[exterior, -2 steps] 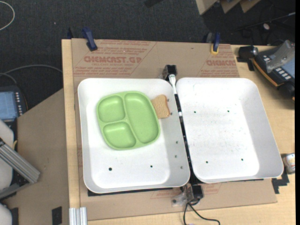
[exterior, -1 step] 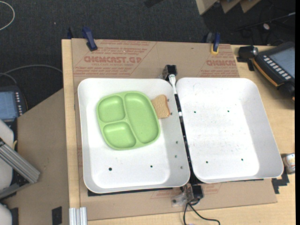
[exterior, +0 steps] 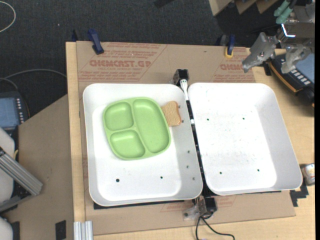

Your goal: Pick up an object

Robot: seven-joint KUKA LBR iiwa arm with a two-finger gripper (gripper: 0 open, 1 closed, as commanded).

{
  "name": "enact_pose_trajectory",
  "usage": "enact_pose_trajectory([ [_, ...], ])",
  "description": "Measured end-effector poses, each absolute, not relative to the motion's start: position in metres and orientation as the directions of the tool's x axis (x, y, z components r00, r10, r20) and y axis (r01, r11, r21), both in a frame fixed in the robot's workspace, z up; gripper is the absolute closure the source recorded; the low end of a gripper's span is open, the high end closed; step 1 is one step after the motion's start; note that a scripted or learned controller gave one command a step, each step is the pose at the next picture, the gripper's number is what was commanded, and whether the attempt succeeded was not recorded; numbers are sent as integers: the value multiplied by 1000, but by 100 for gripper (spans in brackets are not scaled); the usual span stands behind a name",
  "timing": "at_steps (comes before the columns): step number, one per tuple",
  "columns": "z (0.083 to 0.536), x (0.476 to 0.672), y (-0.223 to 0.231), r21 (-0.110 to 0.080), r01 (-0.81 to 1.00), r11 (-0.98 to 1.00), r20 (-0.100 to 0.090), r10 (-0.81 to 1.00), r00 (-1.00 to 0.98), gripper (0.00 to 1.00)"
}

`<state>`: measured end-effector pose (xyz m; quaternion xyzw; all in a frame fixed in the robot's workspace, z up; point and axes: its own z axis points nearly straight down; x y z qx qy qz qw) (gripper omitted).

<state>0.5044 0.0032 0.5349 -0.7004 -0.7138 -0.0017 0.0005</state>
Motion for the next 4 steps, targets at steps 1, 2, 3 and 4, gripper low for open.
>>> enact_pose_trajectory([
  [1,536,478,17,-2,1000,3,1,1000,-3,0],
  [2,535,479,70,0,1000,6,1,1000,-6,0],
  [3,494,479,136,-7,1000,8,0,1000,-8,0],
  [4,508,480,132,2,1000,1,1,1000,-1,100],
])
